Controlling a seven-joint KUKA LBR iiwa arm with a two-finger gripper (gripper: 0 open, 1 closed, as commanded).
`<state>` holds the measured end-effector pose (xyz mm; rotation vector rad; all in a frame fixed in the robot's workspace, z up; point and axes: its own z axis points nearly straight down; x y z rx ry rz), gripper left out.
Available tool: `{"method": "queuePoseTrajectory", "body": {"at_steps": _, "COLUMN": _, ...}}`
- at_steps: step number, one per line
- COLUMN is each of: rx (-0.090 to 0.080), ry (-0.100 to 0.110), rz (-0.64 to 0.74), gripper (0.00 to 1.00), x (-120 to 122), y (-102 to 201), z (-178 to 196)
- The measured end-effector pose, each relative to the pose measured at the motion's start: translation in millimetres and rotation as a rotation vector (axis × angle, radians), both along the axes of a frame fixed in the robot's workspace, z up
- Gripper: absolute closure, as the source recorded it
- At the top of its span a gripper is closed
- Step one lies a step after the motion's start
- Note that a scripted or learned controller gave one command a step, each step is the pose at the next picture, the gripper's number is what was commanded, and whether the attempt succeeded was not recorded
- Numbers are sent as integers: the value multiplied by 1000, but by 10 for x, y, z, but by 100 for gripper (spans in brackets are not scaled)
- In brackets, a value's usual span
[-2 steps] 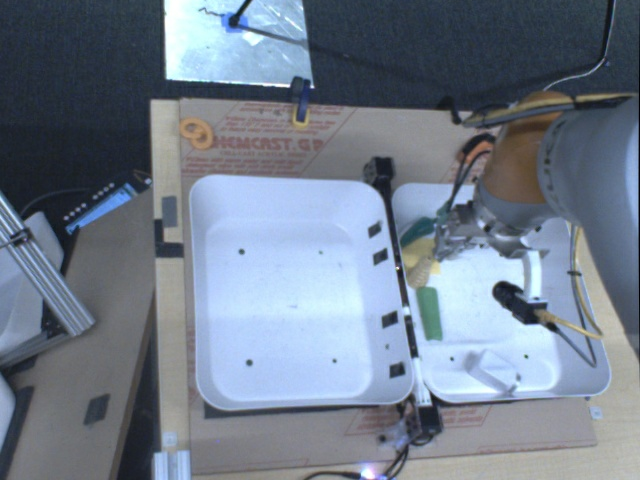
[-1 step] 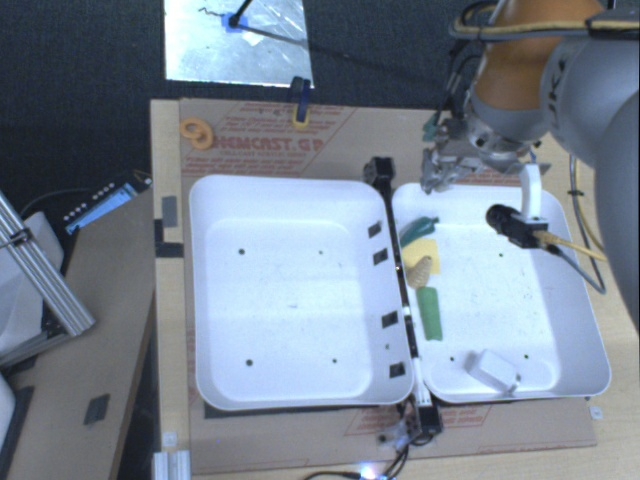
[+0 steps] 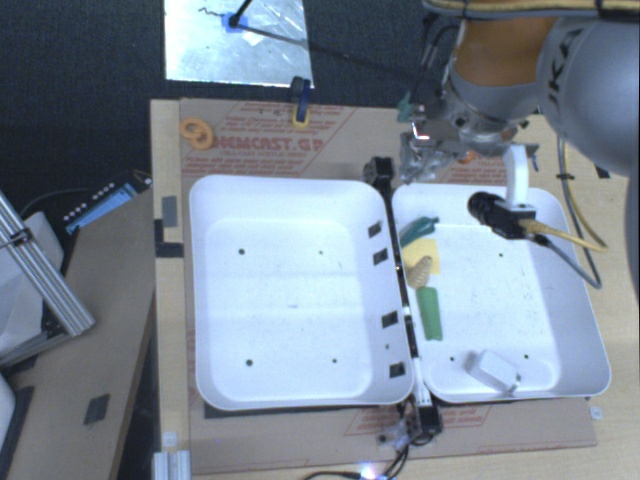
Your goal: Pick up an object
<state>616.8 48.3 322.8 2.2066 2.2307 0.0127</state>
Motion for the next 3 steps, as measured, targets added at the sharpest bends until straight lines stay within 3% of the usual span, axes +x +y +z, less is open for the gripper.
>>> {"method": "queuePoseTrajectory", "body": {"at_steps": 2, "rx": 1, "ry": 3, "rz": 0, "gripper": 100, "x": -217, "y": 1504, "z": 814}}
{"method": "queuePoseTrajectory", "body": {"at_steps": 3, "rx": 5, "ry": -7, "rz": -3, "gripper": 100, "x": -711, "y": 1523, "z": 2198}}
